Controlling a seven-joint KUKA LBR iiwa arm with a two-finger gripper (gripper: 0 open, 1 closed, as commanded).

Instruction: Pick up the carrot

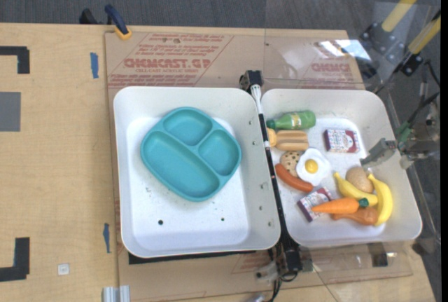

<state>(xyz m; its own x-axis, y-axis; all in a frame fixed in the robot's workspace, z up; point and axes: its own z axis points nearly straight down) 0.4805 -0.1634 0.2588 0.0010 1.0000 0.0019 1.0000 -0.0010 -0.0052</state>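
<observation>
Teal plate set in left bin, carrot laid in right bin between wrapper and bananas, gripper seen at right bin's far edge, well apart from carrot, nothing held, opening cannot be told.

You see the carrot, orange with a green top, lying flat on its side in the right bin, near the front wall. Its green end points right, touching the bananas.
</observation>
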